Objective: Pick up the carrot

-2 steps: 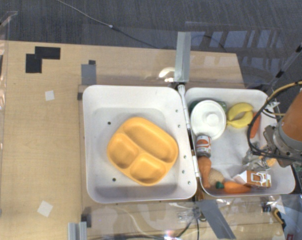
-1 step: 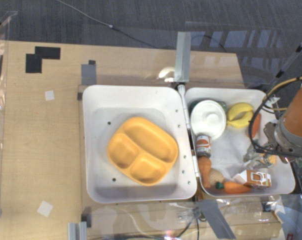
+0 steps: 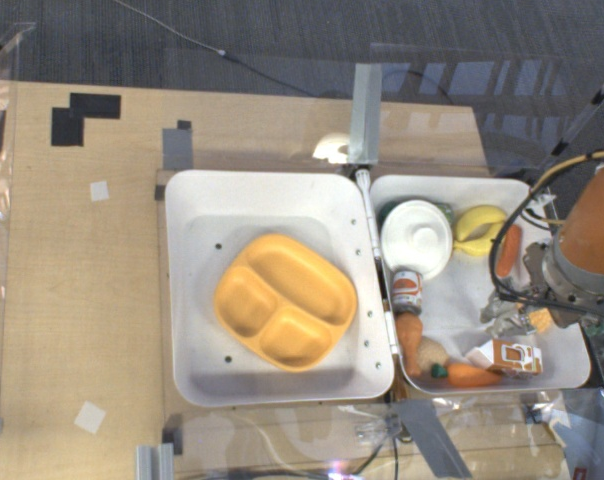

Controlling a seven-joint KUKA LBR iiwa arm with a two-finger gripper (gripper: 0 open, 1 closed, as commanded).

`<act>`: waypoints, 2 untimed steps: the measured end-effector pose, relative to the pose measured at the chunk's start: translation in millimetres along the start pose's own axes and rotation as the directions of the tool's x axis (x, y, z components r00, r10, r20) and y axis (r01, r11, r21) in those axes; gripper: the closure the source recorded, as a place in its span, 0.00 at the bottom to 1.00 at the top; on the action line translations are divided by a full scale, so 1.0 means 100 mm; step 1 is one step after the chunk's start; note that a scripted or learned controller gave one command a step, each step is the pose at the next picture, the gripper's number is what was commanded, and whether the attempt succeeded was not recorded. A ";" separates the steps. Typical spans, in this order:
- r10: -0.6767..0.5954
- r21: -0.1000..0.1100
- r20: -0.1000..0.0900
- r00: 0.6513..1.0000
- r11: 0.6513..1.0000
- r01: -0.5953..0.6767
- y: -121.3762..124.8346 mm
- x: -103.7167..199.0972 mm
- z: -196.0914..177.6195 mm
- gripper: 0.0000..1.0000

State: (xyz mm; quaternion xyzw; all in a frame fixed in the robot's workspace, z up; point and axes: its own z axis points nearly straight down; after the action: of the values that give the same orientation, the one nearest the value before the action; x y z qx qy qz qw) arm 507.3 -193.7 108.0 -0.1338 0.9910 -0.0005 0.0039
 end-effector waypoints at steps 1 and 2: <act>-0.131 0.002 0.001 0.991 0.991 0.131 -0.14 -0.07 0.13 1.00; -0.366 0.002 0.001 0.931 0.931 0.366 -0.15 -0.12 0.15 1.00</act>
State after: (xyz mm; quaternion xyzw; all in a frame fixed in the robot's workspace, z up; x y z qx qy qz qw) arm 522.6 -204.7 93.6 -0.3161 0.9487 -0.0018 0.0045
